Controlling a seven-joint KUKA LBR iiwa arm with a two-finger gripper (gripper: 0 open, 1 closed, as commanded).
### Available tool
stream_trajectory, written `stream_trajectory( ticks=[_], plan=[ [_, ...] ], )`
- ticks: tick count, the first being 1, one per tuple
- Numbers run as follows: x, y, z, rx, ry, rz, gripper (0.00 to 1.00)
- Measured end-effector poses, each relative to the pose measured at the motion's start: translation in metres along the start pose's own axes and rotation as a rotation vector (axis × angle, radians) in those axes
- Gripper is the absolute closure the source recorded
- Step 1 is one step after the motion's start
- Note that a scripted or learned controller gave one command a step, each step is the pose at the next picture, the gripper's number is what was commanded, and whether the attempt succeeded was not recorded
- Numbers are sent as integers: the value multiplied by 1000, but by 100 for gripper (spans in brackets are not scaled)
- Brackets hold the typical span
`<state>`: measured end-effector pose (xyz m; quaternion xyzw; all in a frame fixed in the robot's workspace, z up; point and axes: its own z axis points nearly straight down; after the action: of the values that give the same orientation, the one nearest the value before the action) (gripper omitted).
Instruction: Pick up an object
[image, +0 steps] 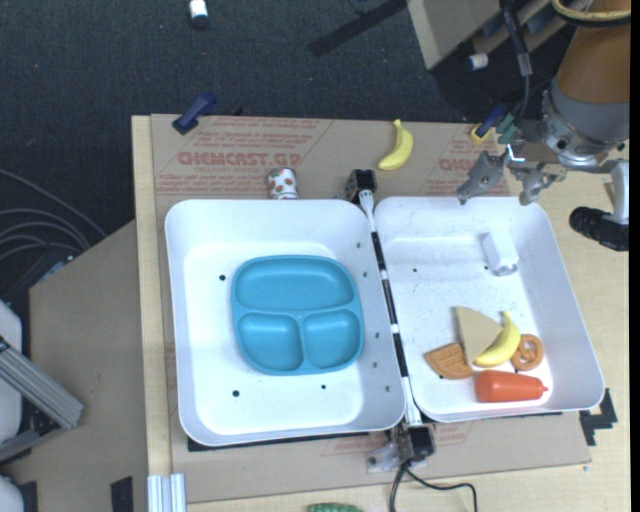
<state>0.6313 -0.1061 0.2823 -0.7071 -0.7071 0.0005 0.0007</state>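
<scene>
A dark carpeted floor with loose cables surrounds a plywood surface (300, 150) that carries two white bins side by side. The left bin (195, 300) holds a blue divided tray (296, 312). The right bin (560, 300) holds the likely picks, gathered at its near corner: a red carrot-like piece (510, 386) lying along the front wall, a small banana (501, 342) resting across a tan wedge (472, 324), a pretzel (529, 350) just beside the banana, and an orange waffle-like piece (448, 361) touching the wedge. A clear little cup (497, 252) lies apart, nearer the bin's far side. A second banana (397, 148) sits on the surface outside the bins.

The gripper (505, 180) hangs over the far rim of the right bin with its fingers (478, 180) spread wide and nothing between them.

These look like toy foods of moulded plastic: light, stiff, smooth and probably slippery, unlikely to break. The red piece seems the easiest target, since it lies flat and is pressed by nothing on top; I would close across its narrow width near the middle, though the bin wall close behind it leaves little room for one finger. The banana in the bin is curved and perched on the wedge, so it may roll or slide out of a pinch. The clear cup stands free of neighbours, but it is hard to read and could squirt away.
</scene>
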Motion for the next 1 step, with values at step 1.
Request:
stream_trajectory(
  ticks=[1],
  plan=[
    [2,17,124,1,0,0,0]
  ],
)
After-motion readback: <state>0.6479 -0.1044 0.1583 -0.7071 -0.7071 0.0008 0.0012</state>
